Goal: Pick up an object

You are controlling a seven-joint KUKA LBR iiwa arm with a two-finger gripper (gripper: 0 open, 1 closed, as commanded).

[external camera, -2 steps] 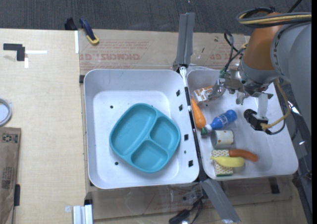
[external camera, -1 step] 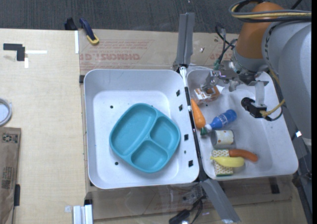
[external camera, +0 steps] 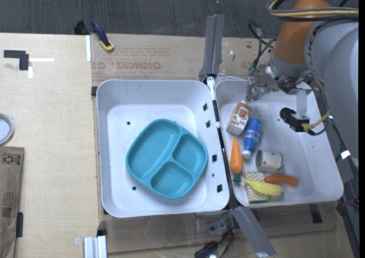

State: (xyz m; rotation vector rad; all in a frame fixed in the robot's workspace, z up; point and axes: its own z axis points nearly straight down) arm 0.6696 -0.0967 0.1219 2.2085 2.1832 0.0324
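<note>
Step in hand: reaching, nothing picked up yet. Pincer (external camera: 258, 88) seen above top of right bin (external camera: 319, 194); wide or narrow cannot be told. Small box (external camera: 240, 119) and blue bottle (external camera: 251, 134) lie just below. Next: pincer must be lowered over one thing.

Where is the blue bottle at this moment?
The blue bottle lies in the right bin, beside the small carton and just right of the carrot.
</note>
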